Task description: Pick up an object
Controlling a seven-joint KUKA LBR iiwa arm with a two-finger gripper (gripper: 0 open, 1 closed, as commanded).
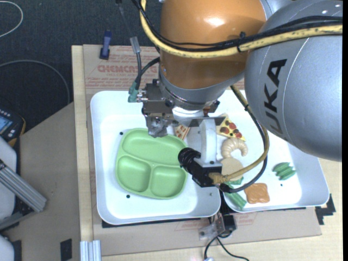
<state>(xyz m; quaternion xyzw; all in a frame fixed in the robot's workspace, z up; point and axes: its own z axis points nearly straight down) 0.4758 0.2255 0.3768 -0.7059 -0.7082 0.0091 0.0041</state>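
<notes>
Two white bins (pixel 103 145) are set side by side on a bench. A green divided plate (pixel 149 165) is seen beneath the gripper (pixel 157 125), whose opening cannot be told.

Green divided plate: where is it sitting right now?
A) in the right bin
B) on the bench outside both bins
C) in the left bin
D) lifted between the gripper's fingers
C: the green divided plate lies flat on the floor of the left bin, just below and left of the arm's wrist.
</notes>
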